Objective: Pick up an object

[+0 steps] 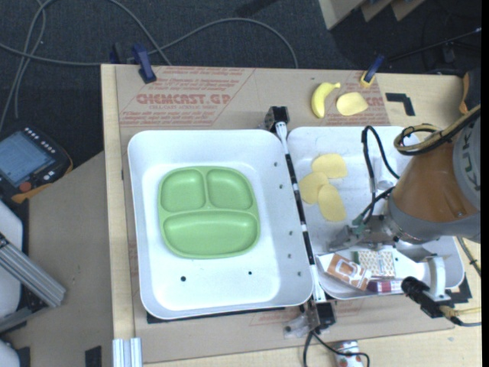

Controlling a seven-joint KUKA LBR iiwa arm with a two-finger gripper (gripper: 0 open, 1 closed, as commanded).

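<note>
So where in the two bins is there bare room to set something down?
Free: left white bin's floor around the green divided plate, widest below it. Crowded: right white bin, with pale yellow chips, a small printed packet and the arm.

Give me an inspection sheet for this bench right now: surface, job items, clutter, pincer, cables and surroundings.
Surface: board bench with left bin and right bin.
Job's things: green divided plate in left bin; yellow chips and small packets in right bin.
Clutter: banana and yellow piece on the board behind the bins.
Grippers: pincer low over right bin, fingers unclear.
Cables: black cable along the arm; grey cables on the floor.
Surroundings: handheld screen at left.
</note>
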